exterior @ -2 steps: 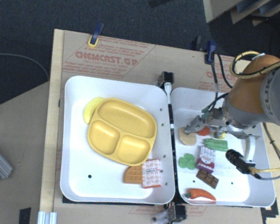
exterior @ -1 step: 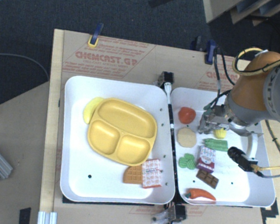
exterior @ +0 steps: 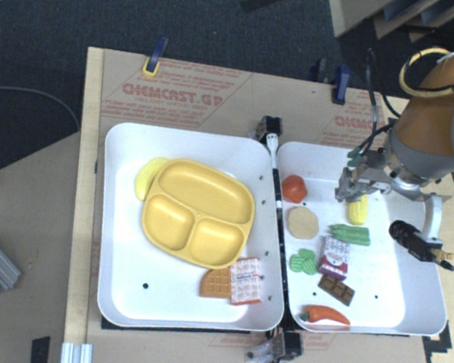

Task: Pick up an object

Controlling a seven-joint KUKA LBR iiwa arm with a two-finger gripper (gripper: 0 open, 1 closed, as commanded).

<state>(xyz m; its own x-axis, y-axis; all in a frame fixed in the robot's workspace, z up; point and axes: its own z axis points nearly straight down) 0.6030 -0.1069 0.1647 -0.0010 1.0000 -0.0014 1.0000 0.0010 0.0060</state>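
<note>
The right bin (exterior: 410, 304) lies bare along its right wall and near-right corner; toys crowd its left half, from the tomato (exterior: 294, 188) to the chili (exterior: 326, 316). In the left bin (exterior: 117, 228), the yellow tray (exterior: 198, 213) fills the middle, with bare floor along the near-left corner.

Divided tray (exterior: 198, 212) in left bin (exterior: 116, 203); toy food in right bin (exterior: 412, 284).

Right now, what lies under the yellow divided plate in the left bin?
A yellow piece pokes out from beneath the upper left edge of the yellow divided plate; the plate covers the rest of it, so what it is stays unclear. The waffle lies at the plate's lower edge.
</note>
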